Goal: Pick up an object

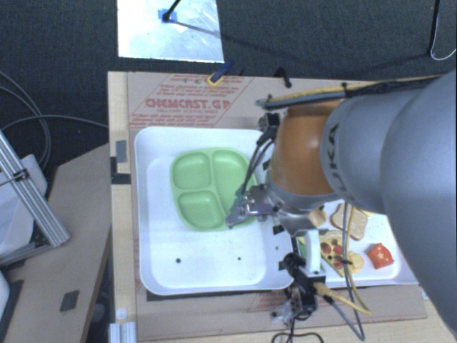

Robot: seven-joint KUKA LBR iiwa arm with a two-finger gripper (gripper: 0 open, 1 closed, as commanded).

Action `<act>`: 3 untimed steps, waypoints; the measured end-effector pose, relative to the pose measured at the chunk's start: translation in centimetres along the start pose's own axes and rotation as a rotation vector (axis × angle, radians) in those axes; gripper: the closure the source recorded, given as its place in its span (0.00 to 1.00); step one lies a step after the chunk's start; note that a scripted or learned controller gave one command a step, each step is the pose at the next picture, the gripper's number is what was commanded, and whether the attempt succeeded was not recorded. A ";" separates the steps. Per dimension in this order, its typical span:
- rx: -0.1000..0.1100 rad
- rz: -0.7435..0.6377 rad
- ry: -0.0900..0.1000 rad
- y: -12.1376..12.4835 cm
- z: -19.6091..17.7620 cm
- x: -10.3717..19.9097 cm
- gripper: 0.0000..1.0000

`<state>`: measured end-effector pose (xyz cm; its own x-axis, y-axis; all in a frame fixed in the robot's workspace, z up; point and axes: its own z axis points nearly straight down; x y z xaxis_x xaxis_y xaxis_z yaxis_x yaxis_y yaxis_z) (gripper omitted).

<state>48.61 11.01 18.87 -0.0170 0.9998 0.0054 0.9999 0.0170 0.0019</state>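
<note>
A light green divided plate (203, 184) lies in the upper half of the left white bin (151, 213). My gripper (241, 214) hangs low at the plate's lower right edge, over the bin floor, under the orange-banded wrist (307, 156). Nothing can be seen held in it. The big grey arm covers most of the right bin (396, 271). Beside the arm in that bin lie a tan cracker (355, 224), a pizza-like slice (334, 253) and a small red block (380, 255).
Cables and a yellow-tipped piece (335, 300) hang from the arm over the bench's front edge. A cardboard sheet (189, 98) lies under the bins. A reflective square (170, 18) sits on the dark floor behind, with metal framing (28, 199) at left.
</note>
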 end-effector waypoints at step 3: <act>-0.005 0.019 -0.005 14.3 5.5 8.7 0.00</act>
<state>62.73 19.94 13.46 0.0021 1.0000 0.0003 1.0000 -0.0021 0.0071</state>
